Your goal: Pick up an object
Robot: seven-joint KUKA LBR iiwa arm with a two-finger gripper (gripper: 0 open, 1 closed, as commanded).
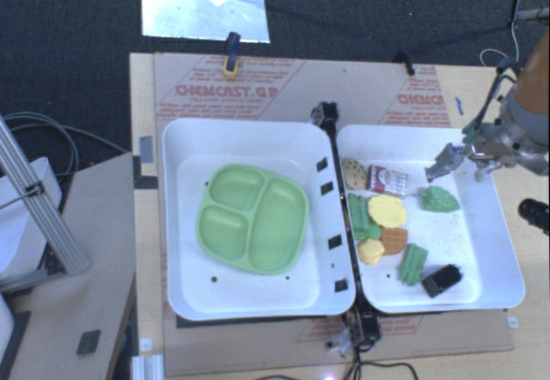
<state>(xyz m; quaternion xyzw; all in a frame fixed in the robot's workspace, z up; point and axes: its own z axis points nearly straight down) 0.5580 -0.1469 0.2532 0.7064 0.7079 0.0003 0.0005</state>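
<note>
While you are looking down from the near edge, a black blocky object (443, 280) is lying nearest you in the right bin (494, 232), beside a ribbed green piece (413, 264). Just behind them a tan waffle-textured disc (394, 240) is touching a small yellow lump (370, 251), and a smooth yellow oval (388, 212) is overlapping the disc's far side. A long green strip (358, 217) is running along the bin's left wall. Farther back, a crinkly red-and-white packet (388, 180) is sitting next to a speckled cookie-like round (353, 171), while a leafy green shape (440, 199) is lying alone to the right. The left bin (185, 155) is carrying a glossy green compartment plate (253, 218). Over the right bin's far corner, the metallic end effector (446, 163) is hovering, gripping nothing; you cannot tell its finger state. Both bins are resting on the table (284, 82).
</note>
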